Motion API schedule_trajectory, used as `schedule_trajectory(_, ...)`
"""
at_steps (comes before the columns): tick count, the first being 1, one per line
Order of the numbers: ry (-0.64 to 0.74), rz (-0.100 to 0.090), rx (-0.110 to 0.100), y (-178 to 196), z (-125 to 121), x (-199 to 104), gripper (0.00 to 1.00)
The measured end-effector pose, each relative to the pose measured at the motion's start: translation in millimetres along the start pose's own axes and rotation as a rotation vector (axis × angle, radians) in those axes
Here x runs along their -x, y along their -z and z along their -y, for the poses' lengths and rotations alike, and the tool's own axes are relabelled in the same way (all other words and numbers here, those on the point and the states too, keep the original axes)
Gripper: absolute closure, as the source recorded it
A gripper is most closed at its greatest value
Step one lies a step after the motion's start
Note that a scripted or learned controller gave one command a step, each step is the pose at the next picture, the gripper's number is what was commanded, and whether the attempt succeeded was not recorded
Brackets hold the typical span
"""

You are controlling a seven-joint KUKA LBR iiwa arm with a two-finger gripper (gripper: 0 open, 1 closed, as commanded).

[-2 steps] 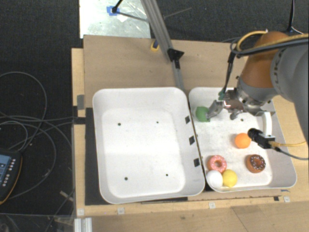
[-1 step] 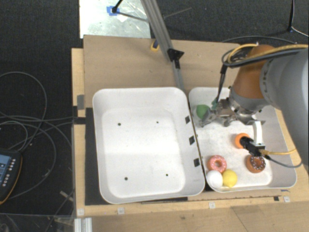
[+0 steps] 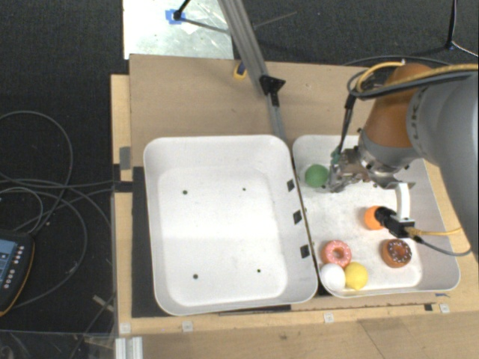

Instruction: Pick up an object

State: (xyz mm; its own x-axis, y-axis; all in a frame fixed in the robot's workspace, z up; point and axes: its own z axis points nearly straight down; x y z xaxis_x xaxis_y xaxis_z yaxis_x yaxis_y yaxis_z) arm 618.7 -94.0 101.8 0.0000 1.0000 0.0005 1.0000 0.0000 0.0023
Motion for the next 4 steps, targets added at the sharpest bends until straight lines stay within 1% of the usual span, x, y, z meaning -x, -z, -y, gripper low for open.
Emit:
schedule_trajectory(1,0.003,0.001,0.005,64.0,1.9,-2.0,1.00)
schedule_trajectory(2,0.005,0.001,0.005,114.8,0.0,-1.7,1.00)
schedule_trajectory(3,0.010,-0.001,0.001,128.6,5.4,-53.6,1.00)
schedule_trajectory(4,0.011,-0.002,-0.002,131.1,20.0,-103.1,1.00)
